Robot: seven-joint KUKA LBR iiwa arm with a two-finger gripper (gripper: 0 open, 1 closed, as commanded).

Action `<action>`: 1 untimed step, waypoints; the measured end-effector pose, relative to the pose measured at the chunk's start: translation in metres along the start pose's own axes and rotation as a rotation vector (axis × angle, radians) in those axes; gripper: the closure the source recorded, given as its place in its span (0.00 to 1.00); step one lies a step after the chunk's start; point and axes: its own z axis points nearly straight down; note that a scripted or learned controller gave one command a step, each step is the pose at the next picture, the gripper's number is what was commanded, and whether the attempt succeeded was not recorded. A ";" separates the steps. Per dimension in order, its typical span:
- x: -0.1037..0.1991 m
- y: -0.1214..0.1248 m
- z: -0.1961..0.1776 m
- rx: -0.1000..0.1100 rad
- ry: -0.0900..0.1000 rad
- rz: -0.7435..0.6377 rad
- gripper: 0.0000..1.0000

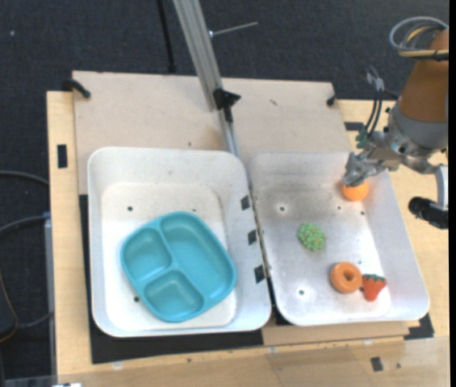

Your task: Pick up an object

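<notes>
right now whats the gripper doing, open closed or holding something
Gripper: low over the right bin's far corner, right above the small orange object; cannot be told whether it is open, closed or holding it.

Right under the end effector [361,170], touching its tip, sits a small round orange object [356,190], partly covered from above so its full shape cannot be made out. Below and to the left of the end effector lies a knobbly green ball [311,236]. Further below, well apart from it, an orange ring-shaped doughnut [345,277] lies flat, and a small red-orange strawberry-like piece [373,286] rests just beside the ring
</notes>
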 end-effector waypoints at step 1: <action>-0.002 0.001 -0.027 0.002 0.001 -0.003 1.00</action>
